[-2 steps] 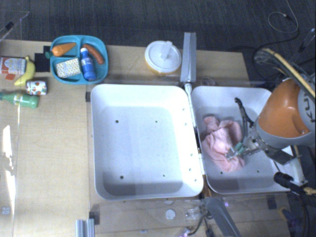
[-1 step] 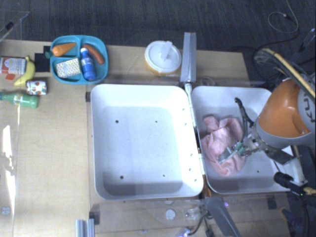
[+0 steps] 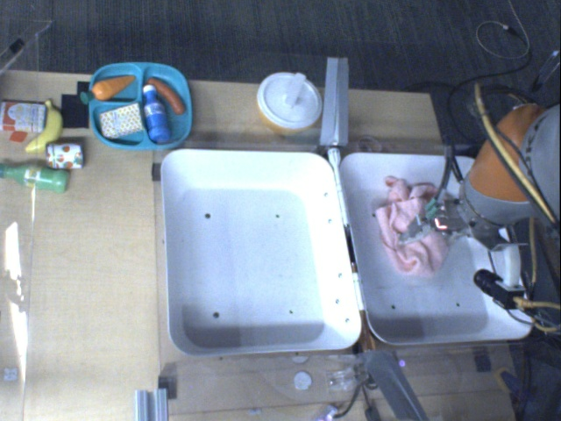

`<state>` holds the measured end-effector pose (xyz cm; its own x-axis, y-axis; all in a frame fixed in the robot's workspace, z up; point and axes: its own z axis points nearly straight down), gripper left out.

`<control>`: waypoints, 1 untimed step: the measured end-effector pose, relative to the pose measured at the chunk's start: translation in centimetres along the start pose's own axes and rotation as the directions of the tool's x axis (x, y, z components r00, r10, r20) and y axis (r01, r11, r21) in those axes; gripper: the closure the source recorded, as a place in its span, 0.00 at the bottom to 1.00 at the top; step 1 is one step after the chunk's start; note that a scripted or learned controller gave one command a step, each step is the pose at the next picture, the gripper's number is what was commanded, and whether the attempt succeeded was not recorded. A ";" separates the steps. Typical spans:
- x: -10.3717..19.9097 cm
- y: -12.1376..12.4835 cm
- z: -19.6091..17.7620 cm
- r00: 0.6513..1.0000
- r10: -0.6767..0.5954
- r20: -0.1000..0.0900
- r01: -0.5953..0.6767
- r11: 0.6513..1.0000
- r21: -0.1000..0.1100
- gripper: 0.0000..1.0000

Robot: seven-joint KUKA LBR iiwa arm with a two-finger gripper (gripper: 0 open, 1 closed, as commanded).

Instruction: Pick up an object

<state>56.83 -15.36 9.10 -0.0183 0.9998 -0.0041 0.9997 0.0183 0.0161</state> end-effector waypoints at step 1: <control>5.4 -0.9 -0.1 0.976 -0.220 -0.001 0.220 0.976 -0.003 0.00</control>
<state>55.83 -9.94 9.19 -0.2377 0.9713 -0.0066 0.9711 0.2378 0.0180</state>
